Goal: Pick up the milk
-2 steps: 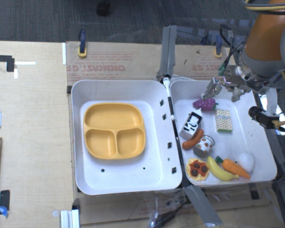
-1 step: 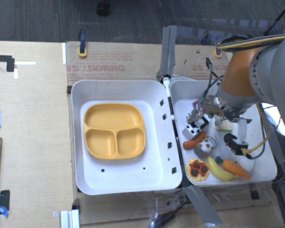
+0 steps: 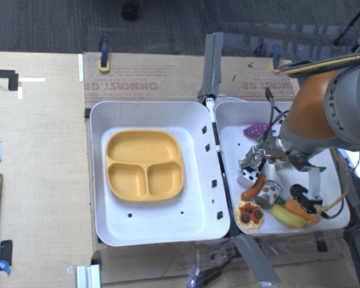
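The milk is a small white carton with black cow spots, lying in the right bin near its left wall. My gripper hangs right over the carton's far side, reaching in from the right under the grey and orange arm. The carton's top edge is partly covered by the gripper. I see nothing lifted off the bin floor.
Purple grapes lie behind the gripper. A sausage, a pizza slice, a banana and a carrot crowd the bin's front. The left bin holds a yellow divided plate.
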{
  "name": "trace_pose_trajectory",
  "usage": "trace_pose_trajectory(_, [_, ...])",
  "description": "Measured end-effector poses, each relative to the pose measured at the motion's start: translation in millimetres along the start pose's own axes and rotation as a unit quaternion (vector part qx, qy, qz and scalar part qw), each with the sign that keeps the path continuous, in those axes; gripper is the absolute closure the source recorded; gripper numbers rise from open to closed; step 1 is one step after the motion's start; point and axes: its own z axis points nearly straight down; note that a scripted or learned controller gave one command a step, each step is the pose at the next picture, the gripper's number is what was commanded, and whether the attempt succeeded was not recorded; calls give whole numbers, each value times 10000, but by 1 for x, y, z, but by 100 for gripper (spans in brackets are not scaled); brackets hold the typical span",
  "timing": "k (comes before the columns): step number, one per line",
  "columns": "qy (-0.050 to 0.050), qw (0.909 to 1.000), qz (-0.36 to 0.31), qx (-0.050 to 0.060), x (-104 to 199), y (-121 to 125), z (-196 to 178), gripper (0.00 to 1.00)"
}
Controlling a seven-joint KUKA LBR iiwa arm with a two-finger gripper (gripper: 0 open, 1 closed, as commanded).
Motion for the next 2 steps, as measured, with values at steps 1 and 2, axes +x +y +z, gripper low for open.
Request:
trace_pose_trajectory(1, [1,10000,13,-6,0,1,-9,100])
trace_pose_trajectory(2, [-5,9993,-364,49,64,-11,-95,100])
